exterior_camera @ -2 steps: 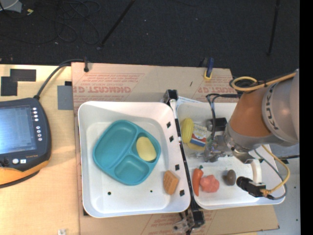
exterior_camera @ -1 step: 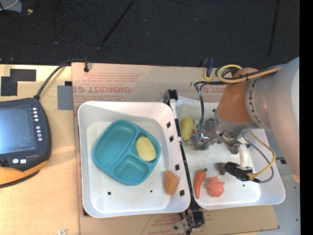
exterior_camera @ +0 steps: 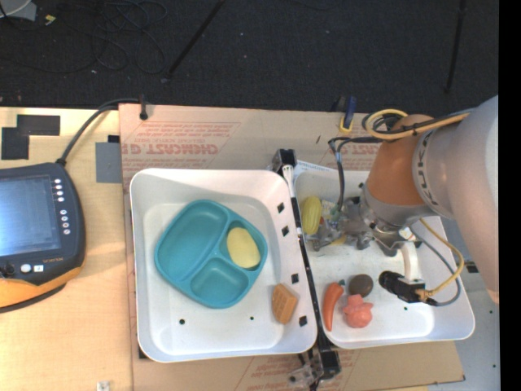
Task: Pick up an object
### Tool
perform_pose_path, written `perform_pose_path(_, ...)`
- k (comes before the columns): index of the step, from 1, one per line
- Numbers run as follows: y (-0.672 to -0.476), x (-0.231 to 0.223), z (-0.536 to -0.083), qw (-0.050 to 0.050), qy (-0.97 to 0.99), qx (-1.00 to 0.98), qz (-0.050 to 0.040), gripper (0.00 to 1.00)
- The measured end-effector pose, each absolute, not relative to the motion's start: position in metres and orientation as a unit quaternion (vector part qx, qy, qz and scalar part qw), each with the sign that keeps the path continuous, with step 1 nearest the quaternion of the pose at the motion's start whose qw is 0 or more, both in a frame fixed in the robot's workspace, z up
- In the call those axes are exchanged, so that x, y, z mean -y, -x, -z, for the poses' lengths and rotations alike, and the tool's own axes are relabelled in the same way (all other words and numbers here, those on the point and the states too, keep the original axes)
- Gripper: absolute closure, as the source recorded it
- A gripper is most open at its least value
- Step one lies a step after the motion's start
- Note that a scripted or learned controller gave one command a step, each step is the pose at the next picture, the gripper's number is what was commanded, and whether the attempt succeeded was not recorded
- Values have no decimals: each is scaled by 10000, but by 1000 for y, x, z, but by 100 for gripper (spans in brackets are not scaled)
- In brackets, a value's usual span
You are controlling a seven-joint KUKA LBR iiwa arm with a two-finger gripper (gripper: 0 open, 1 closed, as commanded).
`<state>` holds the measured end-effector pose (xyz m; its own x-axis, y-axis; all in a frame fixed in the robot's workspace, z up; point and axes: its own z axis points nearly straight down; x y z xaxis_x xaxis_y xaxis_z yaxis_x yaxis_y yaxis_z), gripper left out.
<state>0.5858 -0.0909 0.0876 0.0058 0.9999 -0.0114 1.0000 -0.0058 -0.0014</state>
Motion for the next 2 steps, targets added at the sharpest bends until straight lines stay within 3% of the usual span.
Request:
perform_pose_path(1,-524,109,-87,-37,-7084,-7058,23,0)
perform_pose_path(2,-547,116,-87,-9,-7071,-7071,5,0)
